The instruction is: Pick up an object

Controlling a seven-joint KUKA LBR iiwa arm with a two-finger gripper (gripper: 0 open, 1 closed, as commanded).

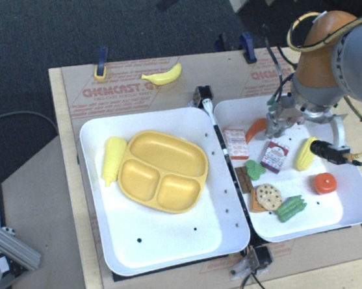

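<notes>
While two white bins are set side by side on the bench, the left bin is taken up by a yellow divided tray and a yellow bottle, and the small items are gathered in the right bin. Over that bin's far part the grey arm is bent down from the right, its gripper hung low above the floor of the bin. Nearest the gripper, just below and slightly to the camera's left, a small purple packet is found, tilted on a diagonal; an orange piece is seen beside it. Whether the jaws are spread or pressed together cannot be told, and nothing is seen between them. A short descent toward the packet is judged the likely next move.
</notes>
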